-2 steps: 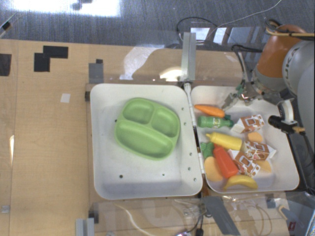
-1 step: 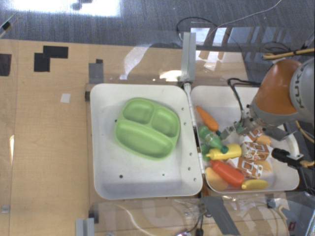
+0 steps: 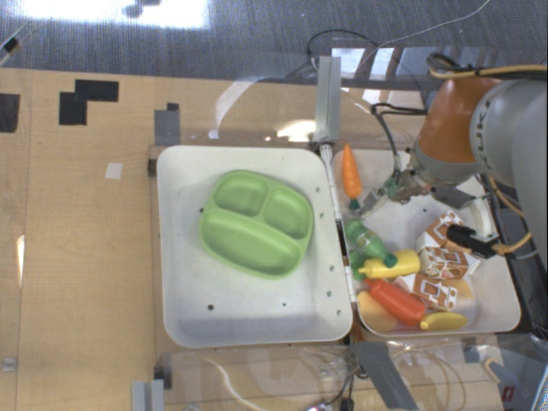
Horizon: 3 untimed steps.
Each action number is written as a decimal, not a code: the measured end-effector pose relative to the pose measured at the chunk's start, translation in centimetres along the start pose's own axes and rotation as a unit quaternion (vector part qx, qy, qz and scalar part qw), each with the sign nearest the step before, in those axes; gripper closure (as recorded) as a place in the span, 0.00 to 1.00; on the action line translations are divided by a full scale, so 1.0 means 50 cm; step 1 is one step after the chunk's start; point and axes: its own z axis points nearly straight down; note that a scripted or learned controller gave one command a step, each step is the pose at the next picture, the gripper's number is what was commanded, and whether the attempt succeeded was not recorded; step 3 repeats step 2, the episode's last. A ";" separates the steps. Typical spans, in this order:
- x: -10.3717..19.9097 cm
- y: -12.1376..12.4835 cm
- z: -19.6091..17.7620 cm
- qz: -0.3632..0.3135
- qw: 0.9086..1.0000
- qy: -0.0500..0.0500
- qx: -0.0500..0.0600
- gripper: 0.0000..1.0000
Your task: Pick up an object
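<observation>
The right bin point(image 3: 396, 219) holds a pile of toy food. An orange carrot point(image 3: 350, 171) lies at its far left corner. Along the left wall are a green bottle point(image 3: 368, 245), a yellow bottle point(image 3: 392, 266) and a red piece point(image 3: 397, 300). A yellow banana point(image 3: 443, 321) and a brown-and-white patterned packet point(image 3: 443, 265) lie to the right of them. My gripper point(image 3: 374, 198) is low in the bin's far part, just right of the carrot and above the green bottle. Nothing is visibly held in it.
The left bin point(image 3: 184, 315) holds a green divided plate point(image 3: 257, 223). The arm's orange band point(image 3: 449, 122) and grey body hang over the right bin's far right corner. Cables point(image 3: 479, 242) trail across the bin's right side. A metal post point(image 3: 327, 101) stands behind the gap between the bins.
</observation>
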 end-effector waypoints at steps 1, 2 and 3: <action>-0.058 -0.103 -0.058 0.016 1.000 0.001 0.004 0.00; -0.059 -0.302 -0.007 -0.059 0.998 -0.002 -0.001 0.00; -0.059 -0.302 -0.007 -0.059 0.998 -0.002 -0.001 0.00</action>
